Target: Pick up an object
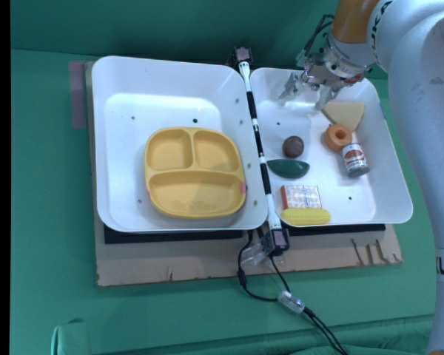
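I see my gripper (308, 91) hanging with fingers spread apart and nothing between them, over the right bin (388, 198) toward its twelve o'clock rim. At its four o'clock lie the cheese wedge (345, 113), the orange ring (337, 136) and the small can (354, 160). The brown ball (293, 146) sits at six o'clock.

A green cloth (52, 198) covers the bench and rises as a backdrop behind; lighting is even. A flat brown cardboard sheet (170, 261) lies on it.
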You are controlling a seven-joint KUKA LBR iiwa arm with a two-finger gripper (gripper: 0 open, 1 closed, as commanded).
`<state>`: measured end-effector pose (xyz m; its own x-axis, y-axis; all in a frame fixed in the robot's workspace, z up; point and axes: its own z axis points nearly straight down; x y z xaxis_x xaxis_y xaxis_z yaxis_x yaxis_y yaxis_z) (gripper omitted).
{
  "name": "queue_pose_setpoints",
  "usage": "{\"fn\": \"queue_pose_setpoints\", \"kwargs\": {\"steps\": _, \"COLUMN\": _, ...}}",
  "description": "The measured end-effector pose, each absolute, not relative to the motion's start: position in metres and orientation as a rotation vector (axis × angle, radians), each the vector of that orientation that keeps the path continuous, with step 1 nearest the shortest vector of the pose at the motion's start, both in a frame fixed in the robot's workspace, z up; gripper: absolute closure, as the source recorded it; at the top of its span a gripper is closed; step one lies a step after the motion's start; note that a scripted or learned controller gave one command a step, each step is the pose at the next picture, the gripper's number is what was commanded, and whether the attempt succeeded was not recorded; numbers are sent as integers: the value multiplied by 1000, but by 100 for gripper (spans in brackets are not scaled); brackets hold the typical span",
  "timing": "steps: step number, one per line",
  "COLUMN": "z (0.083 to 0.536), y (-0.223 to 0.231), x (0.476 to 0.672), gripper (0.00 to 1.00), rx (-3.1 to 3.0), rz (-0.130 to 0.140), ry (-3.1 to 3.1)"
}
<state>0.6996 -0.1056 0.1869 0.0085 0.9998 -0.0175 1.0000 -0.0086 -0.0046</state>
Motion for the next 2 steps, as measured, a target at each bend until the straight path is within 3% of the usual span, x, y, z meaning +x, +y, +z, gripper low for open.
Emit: {"fn": "queue_pose_setpoints", "kwargs": {"steps": 2, "z": 187, "y": -105, "x": 700, "gripper": 0, "rx": 2225, "rz": -23, "ry": 2207}}
